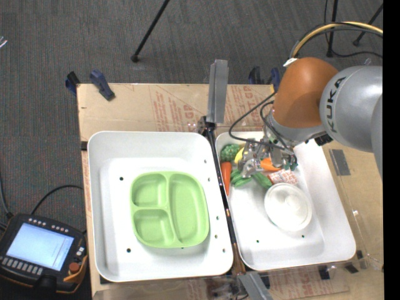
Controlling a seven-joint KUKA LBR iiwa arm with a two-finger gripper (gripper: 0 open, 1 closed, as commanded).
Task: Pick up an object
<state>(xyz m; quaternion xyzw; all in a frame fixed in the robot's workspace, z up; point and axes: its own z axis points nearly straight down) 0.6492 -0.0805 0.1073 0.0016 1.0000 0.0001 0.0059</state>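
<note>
Looming closest to the lens, the grey arm [350, 108] with its orange band is reaching in from three o'clock and hanging over the far end of the right bin [337, 230]. Both white bins are sitting side by side on the bench; the left bin [106, 155] is carrying a green divided plate [169, 210] lying flat near its middle. A white bowl [288, 207] is resting in the right bin, at about five o'clock from the gripper [265, 161]. Toy foods are crowding the far-left part of that bin: an orange carrot [225, 172] lying against the left wall, green vegetables [247, 180] beside it, and another orange piece [270, 165] just under the gripper. How far the hand is standing open, I cannot tell, nor whether anything is held in it.
</note>
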